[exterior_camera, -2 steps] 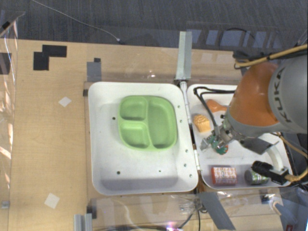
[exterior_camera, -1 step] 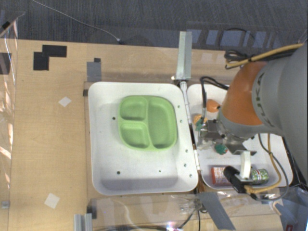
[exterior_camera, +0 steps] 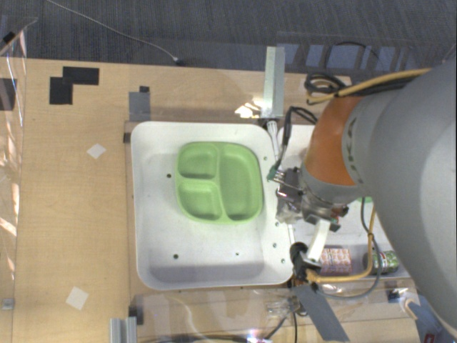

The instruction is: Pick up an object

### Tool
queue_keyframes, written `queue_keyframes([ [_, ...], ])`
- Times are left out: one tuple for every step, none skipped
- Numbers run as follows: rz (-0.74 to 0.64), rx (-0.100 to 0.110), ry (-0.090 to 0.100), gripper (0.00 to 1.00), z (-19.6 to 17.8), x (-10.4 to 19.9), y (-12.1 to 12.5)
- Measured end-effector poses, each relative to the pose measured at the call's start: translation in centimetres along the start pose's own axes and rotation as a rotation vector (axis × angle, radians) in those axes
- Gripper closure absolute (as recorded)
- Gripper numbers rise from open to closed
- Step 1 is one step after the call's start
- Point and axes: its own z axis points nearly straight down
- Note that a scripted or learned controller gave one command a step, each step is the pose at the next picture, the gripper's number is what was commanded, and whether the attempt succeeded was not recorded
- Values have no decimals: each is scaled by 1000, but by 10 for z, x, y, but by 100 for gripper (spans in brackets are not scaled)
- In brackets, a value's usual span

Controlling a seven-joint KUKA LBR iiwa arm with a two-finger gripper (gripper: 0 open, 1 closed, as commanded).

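Gripper (exterior_camera: 303, 216) hangs over the right bin (exterior_camera: 357, 259), near the divide w/ the left bin (exterior_camera: 153, 191); can't tell its state, wrist hardware blocks the view. Green 3-compartment plate (exterior_camera: 218, 182) lies flat in the left bin, to the gripper's left, apart from it. Small can-like item (exterior_camera: 335, 260) sits just below the gripper in the view; green-topped item (exterior_camera: 385, 262) beside that.

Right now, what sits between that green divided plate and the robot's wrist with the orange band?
In the camera view, a strip of bare white bin floor and the bin's right rim lie between the green divided plate and the wrist.
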Motion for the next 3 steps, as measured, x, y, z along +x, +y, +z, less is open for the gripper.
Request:
queue_keyframes([
  [460,1,0,100,-2,65,-26],
  [657,1,-1,100,-9,111,-44],
  [994,1,1,100,-1,166,-65],
])
